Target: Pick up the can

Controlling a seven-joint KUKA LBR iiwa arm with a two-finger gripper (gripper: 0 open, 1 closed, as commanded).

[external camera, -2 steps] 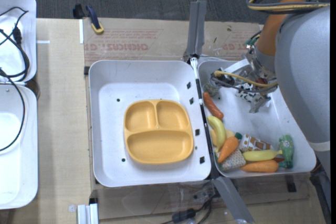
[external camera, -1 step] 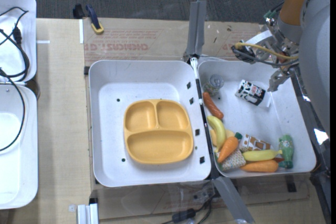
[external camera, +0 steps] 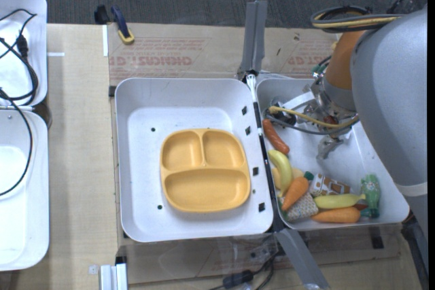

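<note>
The can [external camera: 332, 185], small with a brown and white label, lies on its side in the right bin [external camera: 353, 158] near the front, among toy food. My gripper [external camera: 332, 143] hangs low over the bare middle of that bin, a short way behind the can and apart from it. The grey arm with its orange band [external camera: 343, 61] comes in from the right and hides the bin's far right corner. Nothing shows in the gripper.
Around the can lie a red sausage [external camera: 275, 137], bananas [external camera: 281, 167], carrots [external camera: 294, 192], a yellow piece [external camera: 338, 201] and a green bottle [external camera: 370, 191]. The left bin [external camera: 136, 146] holds a yellow divided plate [external camera: 204, 170]. Cables [external camera: 299, 115] trail by the wrist.
</note>
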